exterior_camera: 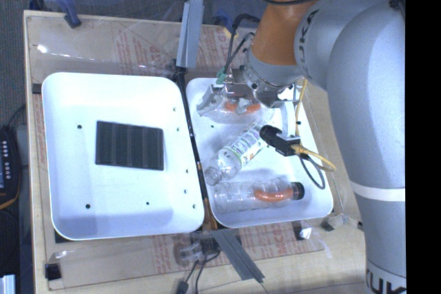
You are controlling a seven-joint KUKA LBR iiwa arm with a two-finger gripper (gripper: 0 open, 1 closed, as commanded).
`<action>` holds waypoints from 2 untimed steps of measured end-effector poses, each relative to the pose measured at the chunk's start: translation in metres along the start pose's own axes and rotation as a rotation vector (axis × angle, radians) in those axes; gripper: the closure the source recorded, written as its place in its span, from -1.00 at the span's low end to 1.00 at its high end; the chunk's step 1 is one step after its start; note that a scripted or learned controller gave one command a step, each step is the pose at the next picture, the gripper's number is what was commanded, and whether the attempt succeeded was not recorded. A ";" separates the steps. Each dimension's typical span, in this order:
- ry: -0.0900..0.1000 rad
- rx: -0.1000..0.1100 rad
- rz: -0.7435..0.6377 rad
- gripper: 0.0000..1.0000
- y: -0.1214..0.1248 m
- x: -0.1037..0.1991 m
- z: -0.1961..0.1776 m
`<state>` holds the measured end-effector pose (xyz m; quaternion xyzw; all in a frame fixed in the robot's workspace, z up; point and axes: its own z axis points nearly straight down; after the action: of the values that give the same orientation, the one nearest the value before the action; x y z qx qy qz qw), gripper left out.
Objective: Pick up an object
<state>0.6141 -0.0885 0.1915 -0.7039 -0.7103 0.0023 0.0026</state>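
Clear plastic, light and slick: grip with care

Your right white bin [318, 206] holds several see-through things. A clear plastic water bottle with a printed label [238, 150] lies slantwise in the middle; a second clear plastic bottle with an orange patch and a black cap [265, 193] lies along the near wall; a crumpled clear bag with orange contents [227, 107] sits at the far end, just beneath the gripper [241, 89]. Whether the pincer is apart or together you cannot tell from here; the wrist hides it.

Expect empty bottles to be light, smooth and springy, likely to squirt out sideways. Take one across the middle of its barrel. The bag will probably crumple and slip.

Your left white bin [65, 89] carries a dark ribbed rectangular panel [129, 145].
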 end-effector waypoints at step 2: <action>0.000 -0.003 -0.124 -1.00 -0.069 -0.093 0.086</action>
<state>0.5451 -0.1823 0.1062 -0.6585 -0.7526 0.0011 0.0015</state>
